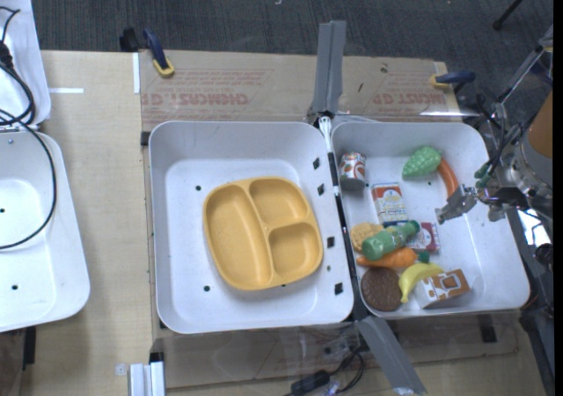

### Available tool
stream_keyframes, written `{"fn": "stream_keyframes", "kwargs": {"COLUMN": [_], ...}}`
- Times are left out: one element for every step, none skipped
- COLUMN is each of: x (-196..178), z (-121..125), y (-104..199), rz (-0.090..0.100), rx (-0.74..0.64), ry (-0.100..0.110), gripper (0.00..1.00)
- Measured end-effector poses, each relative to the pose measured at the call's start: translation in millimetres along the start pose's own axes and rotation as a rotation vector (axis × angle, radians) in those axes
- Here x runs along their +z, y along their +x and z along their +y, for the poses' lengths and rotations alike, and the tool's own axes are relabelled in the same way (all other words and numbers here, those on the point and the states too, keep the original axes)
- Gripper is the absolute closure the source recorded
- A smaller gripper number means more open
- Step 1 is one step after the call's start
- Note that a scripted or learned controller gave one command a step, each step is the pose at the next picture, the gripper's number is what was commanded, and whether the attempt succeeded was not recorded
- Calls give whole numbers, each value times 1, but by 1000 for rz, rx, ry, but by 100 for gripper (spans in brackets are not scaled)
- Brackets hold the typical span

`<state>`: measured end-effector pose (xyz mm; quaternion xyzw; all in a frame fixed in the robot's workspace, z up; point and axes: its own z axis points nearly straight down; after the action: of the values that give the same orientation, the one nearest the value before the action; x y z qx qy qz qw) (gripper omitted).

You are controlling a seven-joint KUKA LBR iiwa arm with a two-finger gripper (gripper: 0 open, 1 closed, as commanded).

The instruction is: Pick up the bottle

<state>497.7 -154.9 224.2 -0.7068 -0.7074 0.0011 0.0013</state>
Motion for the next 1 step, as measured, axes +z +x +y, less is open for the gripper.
{"fn": "stream_keyframes", "kwargs": {"x": [2], "z": [86], "y": [13], "rz": [-1], "rx": [-28], "ry": [-2], "gripper": [0]}}
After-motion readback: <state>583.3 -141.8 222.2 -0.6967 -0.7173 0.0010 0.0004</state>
